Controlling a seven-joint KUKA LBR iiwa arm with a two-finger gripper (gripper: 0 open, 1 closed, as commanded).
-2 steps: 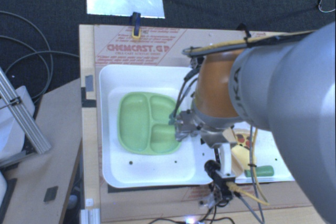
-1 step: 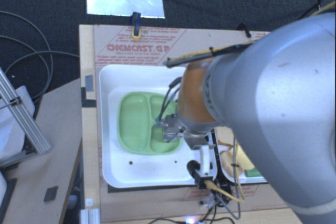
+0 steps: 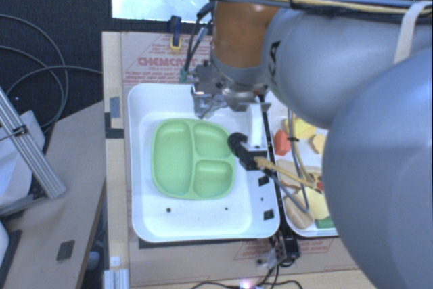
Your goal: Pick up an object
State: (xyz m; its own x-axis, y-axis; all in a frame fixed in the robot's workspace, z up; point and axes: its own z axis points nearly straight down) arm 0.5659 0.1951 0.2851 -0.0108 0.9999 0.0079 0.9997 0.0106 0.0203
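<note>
Hovering at the far edge of the green plate [image 3: 191, 160], which lies in the left bin [image 3: 196, 221], my gripper [image 3: 207, 105] hangs close above it; whether it is open or closed, I cannot tell.

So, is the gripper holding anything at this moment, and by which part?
It cannot be told. The gripper is at the far rim of the green divided plastic plate in the left white bin; no hold shows clearly.

- plate [image 3: 191, 159] is looking pale green
- left bin [image 3: 145, 213] is showing white
- arm [image 3: 365, 78] is looking grey, its band [image 3: 250, 3] orange
- cardboard [image 3: 149, 44] is showing red lettering
</note>
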